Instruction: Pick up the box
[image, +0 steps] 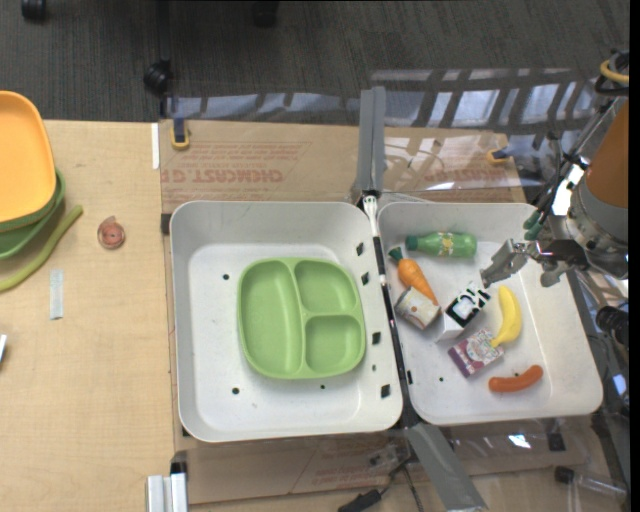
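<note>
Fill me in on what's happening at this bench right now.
A robot arm reaches in from the right over the right bin, its gripper hovering above the toy food there with nothing between its fingers. Below it lie a green bottle, a carrot, a banana, a sausage and a small pink box, which sits untouched on the bin floor. The left bin holds a green divided plate.
</note>
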